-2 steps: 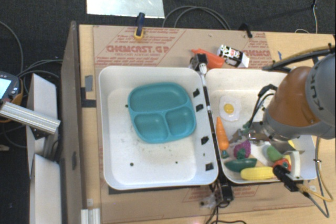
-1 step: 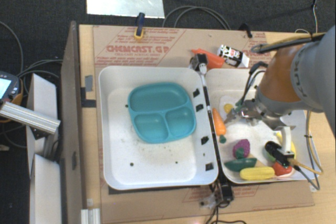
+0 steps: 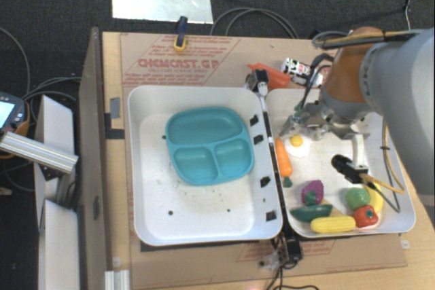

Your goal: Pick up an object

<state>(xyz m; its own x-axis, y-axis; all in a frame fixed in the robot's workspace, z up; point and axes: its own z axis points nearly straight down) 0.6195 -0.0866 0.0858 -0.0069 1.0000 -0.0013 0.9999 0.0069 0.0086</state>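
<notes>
My gripper [image 3: 301, 125] hangs low over the upper left part of the right bin [image 3: 401, 214], just above a toy fried egg [image 3: 296, 142]. An orange carrot [image 3: 283, 158] lies along the bin's left wall, right below the egg. Toward the front of the bin sit a purple eggplant [image 3: 312, 191], a green vegetable [image 3: 311, 212], a yellow corn cob [image 3: 333, 224], a green fruit [image 3: 357, 197], a red tomato [image 3: 366, 215] and a yellow banana [image 3: 376, 201]. Nothing shows between the gripper's tips.
The left bin [image 3: 153, 207] holds a teal divided plate [image 3: 209, 145]. Black clips run along the wall between the two bins. An orange-and-white item [image 3: 275, 73] lies on the cardboard behind the bins. The arm's grey body covers the right bin's far right side.
</notes>
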